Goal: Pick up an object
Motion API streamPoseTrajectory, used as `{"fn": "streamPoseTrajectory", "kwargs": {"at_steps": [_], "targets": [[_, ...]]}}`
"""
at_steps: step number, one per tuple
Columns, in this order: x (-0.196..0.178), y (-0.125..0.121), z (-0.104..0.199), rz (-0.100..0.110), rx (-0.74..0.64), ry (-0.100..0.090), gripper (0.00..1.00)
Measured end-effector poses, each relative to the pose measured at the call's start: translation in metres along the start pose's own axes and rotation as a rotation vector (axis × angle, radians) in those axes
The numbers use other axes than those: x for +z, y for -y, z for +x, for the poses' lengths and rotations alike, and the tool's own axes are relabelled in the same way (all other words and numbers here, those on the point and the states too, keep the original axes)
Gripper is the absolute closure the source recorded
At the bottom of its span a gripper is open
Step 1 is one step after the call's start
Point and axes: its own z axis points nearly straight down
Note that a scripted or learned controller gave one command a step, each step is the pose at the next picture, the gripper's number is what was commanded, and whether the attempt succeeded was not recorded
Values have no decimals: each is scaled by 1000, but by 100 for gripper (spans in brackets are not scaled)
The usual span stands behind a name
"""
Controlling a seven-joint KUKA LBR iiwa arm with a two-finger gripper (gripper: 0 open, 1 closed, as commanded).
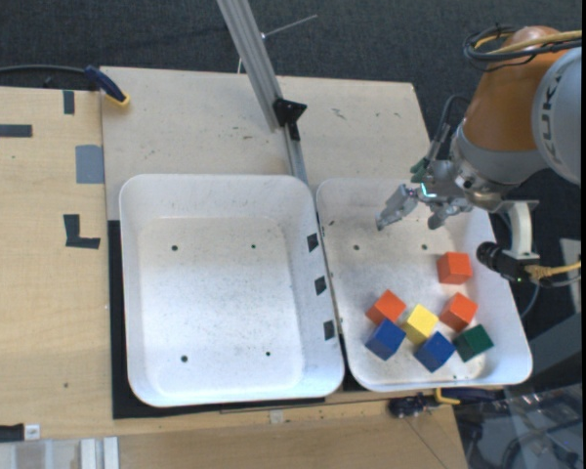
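We see gripper over right bin, fingers apart, nothing between them. Nearest orange cube sits just below-right of fingertips; other cubes cluster further toward bin's near edge. We judge: short move toward that cube, then descend.

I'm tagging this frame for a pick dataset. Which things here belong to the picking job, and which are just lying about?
Job:
pincer
right bin
orange blocks
yellow block
blue blocks
green block

Lying about:
left bin
metal rail
blue-and-yellow clamp
grey tape
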Motion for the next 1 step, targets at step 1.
{"fn": "streamPoseTrajectory", "kwargs": {"at_steps": [1], "targets": [[-3, -1, 0, -5, -1, 1, 0]]}}
